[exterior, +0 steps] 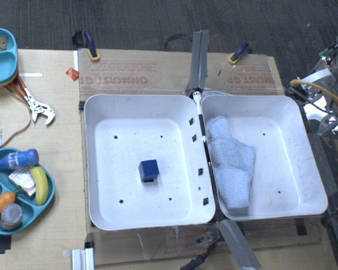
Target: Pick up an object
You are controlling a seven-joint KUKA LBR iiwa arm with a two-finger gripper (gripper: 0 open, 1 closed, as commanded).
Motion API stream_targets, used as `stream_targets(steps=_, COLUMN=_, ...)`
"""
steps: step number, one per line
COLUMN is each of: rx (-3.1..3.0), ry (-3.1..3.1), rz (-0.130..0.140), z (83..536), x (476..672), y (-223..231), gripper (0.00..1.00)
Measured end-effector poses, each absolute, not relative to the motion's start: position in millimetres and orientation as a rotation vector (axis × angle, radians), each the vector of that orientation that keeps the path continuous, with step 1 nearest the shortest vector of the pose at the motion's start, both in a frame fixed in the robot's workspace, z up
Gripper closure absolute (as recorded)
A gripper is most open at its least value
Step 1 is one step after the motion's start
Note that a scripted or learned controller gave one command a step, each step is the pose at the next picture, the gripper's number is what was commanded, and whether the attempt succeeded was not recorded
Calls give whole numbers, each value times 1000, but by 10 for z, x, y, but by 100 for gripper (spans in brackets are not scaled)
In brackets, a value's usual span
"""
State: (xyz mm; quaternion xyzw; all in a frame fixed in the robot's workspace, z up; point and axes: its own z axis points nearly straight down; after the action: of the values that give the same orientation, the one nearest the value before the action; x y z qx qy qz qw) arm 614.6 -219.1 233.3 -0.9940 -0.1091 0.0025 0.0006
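a small blue cube (149, 170) sat near the middle of the left bin (101, 108), a pale blue cloth (230, 166) lay along the right bin's (293, 117) left edge.

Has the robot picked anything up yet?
Not yet. The blue cube sits on the floor of the left bin, and the pale blue cloth lies in the right bin. Nothing is being lifted, so the whole pick is left to do.

Upside-down red lettering, seemingly "CHEMCAST", on the cardboard sheet (129, 72) (twice, behind both bins)
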Motion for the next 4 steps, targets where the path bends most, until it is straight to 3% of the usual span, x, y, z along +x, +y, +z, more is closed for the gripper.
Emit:
stream_targets(steps=1, rx=-3123, ry=-337, rz=4, z=2514, x=6108, y=-2218, gripper=0)
stream_targets(steps=2, rx=-3117, ry=-379, rz=3, z=917, x=5492, y=-2037, gripper=0)
stream_targets(steps=3, rx=-3125, ry=-317, rz=4, z=1471, x=5713, y=-1964, gripper=0)
stream_targets(steps=4, rx=-3126, ry=-312, rz=4, z=2261, x=5444, y=-2226, gripper=0)
